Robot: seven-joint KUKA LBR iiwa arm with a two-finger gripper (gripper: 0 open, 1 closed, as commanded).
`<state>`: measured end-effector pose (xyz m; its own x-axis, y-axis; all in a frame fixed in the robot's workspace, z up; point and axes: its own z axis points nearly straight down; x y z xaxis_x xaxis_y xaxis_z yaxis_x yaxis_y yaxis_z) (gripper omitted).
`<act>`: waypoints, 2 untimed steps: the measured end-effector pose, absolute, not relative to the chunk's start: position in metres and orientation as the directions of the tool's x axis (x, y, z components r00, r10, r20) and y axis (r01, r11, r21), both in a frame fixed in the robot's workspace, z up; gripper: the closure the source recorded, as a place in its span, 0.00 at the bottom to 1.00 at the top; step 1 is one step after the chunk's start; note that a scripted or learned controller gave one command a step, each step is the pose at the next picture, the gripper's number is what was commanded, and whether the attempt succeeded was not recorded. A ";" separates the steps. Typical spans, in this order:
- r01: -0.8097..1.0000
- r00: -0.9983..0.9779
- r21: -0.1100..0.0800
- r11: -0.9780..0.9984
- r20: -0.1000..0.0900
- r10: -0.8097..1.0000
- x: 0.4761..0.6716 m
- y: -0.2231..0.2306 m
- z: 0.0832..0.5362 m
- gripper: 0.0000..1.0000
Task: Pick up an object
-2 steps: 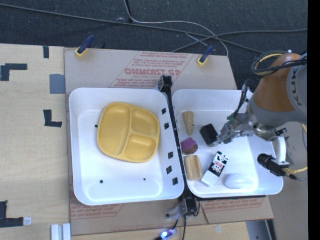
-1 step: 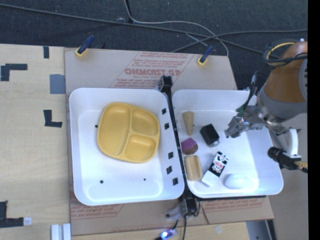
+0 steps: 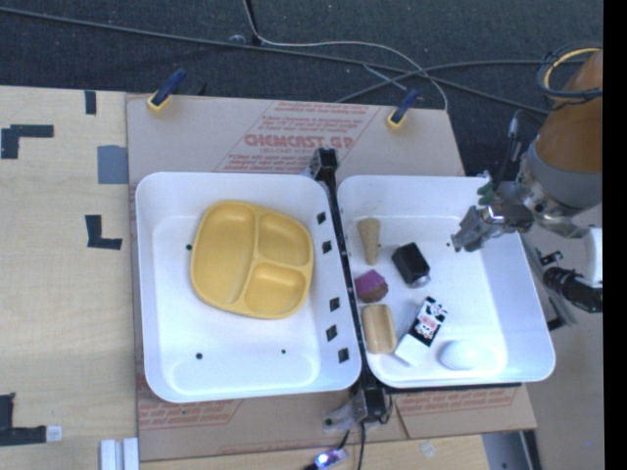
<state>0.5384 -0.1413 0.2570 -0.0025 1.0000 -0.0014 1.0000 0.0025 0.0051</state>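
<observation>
White right bin [image 3: 509, 292] holds every candidate: a tan cone [image 3: 368, 238] by its left wall, a black block [image 3: 410, 262] near centre, a purple lump [image 3: 370, 285], a tan block [image 3: 378, 328], a black-and-white carton [image 3: 422, 331], and a white egg [image 3: 458, 354] at the near edge. The gripper [image 3: 473, 231] hovers over the bin's far right side, carrying nothing; whether it is released or clenched cannot be told. Step in hand, by judgement: approach. The next move calls for travel left and descent onto the black block.
</observation>
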 end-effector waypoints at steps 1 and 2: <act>1.000 -0.005 -0.001 0.005 0.000 1.000 0.537 -0.098 0.248 1.00; 1.000 -0.007 -0.001 0.007 0.001 1.000 0.540 -0.037 0.238 1.00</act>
